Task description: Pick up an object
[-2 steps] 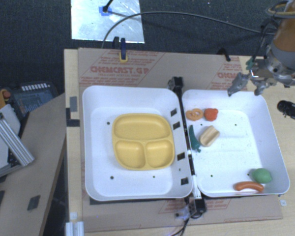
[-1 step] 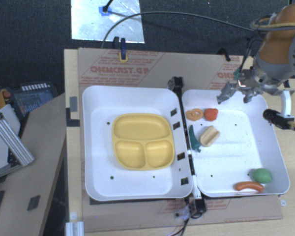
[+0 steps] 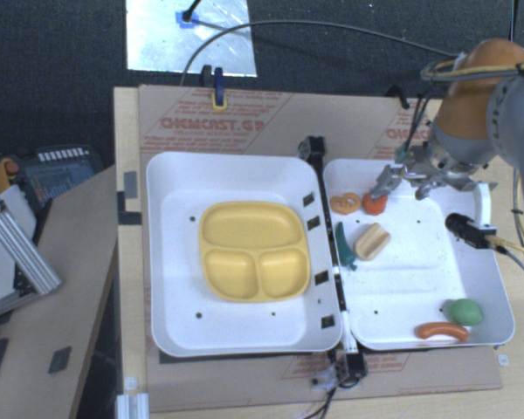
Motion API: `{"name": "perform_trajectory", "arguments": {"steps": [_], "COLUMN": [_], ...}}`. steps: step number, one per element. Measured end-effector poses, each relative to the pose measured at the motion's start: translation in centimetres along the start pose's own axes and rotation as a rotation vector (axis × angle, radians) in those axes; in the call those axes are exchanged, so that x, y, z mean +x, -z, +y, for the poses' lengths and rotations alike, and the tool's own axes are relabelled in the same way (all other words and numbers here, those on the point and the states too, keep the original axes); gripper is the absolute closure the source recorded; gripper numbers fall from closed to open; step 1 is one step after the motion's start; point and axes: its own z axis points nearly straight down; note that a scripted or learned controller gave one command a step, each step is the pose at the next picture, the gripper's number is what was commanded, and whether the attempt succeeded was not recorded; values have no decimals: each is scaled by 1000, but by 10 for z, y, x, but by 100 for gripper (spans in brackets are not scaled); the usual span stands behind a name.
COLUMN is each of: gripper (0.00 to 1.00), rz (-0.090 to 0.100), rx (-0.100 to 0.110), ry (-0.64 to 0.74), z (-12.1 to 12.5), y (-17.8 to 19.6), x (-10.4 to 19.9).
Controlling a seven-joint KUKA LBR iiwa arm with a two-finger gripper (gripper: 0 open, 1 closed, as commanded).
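Camera view: we see our claw (image 3: 404,182) spread open over the right bin (image 3: 480,321), beside a red tomato (image 3: 375,203).

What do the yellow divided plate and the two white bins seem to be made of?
The yellow divided plate looks like moulded plastic with a matte finish: even colour, rounded compartment walls, no sharp glare. The left bin and the right bin look like thin formed plastic, smooth and slightly glossy, with soft rounded rims; sheet metal is unlikely but cannot be excluded.
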Motion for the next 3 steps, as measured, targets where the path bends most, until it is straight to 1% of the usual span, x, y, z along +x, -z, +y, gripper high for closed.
{"name": "perform_trajectory", "arguments": {"steps": [1,2,3], "gripper": [0,100,100], "rz": [0,-1,-2], "rx": [1,-4,-8], "ry": [-2,-1,-1], "z": [-4,-2,8], "y": [-62,-47,7], "x": [4,3,-4]}}
